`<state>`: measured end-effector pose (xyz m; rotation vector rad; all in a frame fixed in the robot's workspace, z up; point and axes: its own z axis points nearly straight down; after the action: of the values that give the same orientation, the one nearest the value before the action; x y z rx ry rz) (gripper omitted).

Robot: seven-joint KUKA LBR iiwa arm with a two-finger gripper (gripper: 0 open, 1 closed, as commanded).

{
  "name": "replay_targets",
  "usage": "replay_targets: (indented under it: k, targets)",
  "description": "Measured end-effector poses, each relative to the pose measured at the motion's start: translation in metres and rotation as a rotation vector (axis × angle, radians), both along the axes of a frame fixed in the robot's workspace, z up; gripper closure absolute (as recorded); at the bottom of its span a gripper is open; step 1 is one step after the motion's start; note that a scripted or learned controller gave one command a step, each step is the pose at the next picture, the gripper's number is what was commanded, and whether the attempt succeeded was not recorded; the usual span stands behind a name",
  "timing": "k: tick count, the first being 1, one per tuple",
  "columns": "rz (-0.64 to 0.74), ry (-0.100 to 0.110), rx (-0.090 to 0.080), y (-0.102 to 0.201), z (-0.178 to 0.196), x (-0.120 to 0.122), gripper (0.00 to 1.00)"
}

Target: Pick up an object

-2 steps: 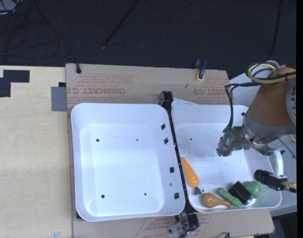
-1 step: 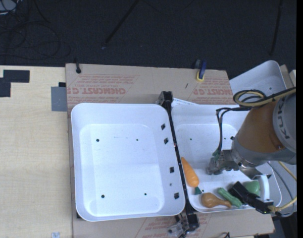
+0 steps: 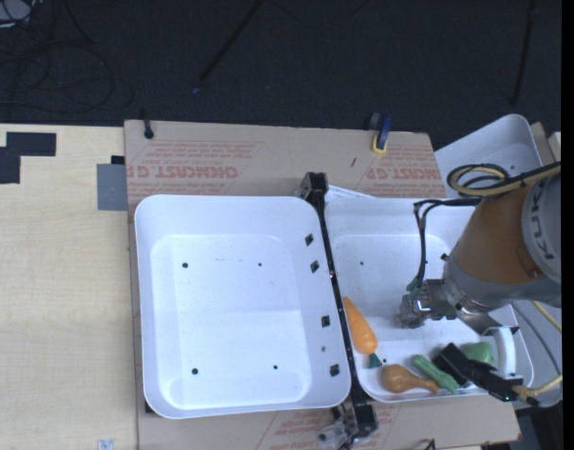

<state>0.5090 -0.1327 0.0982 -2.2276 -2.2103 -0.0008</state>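
Brightness: even overhead light, mid-level; the two shallow white plastic bins (image 3: 226, 298) read brightest, near blown-out on floors.
Background: dark floor at top very dim, cables barely visible.
Shadows: soft, faint; slight grey shade along left bin's inner walls and under the grey arm with orange band (image 3: 498, 251) on right bin.
Glare: mild sheen on arm's orange band.
Sharpness: low-res, soft overall; small items in right bin lack fine detail.
Edges: no obvious distortion.

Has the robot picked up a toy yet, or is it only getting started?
Nothing looks picked up yet. The orange carrot toy, the tan gourd-shaped toy and the green pieces all lie in the right bin. The gripper is low over that bin, beside the toys. Grabbing and lifting one is left.
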Motion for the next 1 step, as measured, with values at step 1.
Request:
replay_targets:
  k: [1]
  targets:
    - [-0.005, 0.001, 0.000, -0.0010, 0.0094, -0.0003, 1.00]
